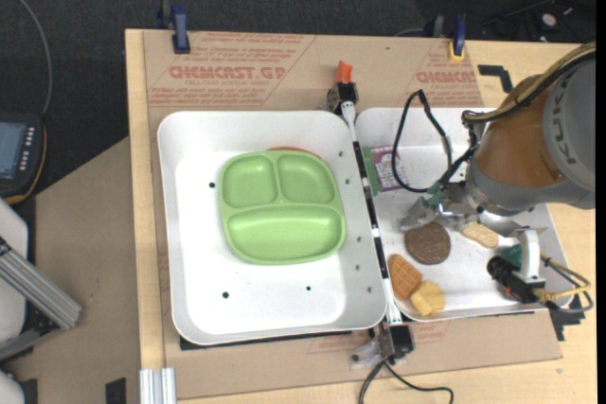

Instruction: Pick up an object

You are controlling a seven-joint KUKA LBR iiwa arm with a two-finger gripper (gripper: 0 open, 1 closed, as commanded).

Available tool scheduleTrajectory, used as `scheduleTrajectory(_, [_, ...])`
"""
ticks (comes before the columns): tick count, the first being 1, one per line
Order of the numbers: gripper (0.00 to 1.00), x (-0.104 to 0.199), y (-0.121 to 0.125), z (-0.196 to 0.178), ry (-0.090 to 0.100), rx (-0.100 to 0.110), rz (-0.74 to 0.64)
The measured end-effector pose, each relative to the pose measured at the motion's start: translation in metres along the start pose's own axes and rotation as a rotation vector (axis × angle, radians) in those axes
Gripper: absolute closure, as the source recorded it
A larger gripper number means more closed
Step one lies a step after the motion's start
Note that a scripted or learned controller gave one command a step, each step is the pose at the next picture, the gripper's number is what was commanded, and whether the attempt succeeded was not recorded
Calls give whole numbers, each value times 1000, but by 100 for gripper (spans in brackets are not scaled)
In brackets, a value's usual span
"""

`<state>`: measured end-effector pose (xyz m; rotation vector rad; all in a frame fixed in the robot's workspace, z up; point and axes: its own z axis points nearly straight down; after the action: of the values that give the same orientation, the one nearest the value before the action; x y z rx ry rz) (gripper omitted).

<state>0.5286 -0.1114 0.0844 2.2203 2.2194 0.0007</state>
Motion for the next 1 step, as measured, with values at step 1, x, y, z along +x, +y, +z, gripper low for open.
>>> scheduleTrajectory(1, [0, 18, 4, 0, 1, 0, -2])
